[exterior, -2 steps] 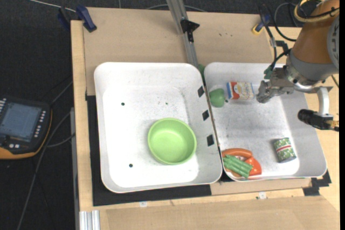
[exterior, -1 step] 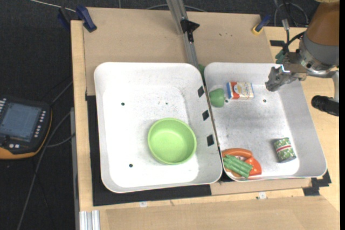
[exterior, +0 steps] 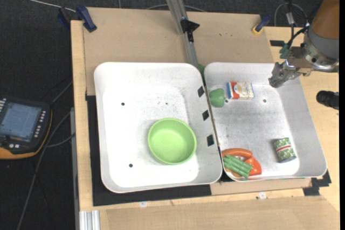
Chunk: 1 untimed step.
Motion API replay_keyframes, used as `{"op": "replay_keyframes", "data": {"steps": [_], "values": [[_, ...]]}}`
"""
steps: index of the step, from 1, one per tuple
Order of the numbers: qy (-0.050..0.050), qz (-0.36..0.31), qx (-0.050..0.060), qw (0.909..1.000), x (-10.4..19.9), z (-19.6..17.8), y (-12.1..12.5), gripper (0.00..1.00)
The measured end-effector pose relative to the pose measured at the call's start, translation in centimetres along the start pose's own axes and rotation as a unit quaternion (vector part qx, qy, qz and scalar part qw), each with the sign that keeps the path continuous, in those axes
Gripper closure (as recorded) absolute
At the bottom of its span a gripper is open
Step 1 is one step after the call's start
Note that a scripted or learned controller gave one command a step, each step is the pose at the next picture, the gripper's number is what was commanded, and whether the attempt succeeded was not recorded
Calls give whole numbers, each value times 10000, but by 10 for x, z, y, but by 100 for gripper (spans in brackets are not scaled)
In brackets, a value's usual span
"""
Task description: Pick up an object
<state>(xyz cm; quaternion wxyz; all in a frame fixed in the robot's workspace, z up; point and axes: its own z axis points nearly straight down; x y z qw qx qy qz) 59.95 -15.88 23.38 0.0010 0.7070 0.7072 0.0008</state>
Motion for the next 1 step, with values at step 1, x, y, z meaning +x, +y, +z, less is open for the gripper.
{"op": "replay_keyframes", "data": {"steps": [1], "values": [[9,-20,5,10000,54,-9,-6,100]]}}
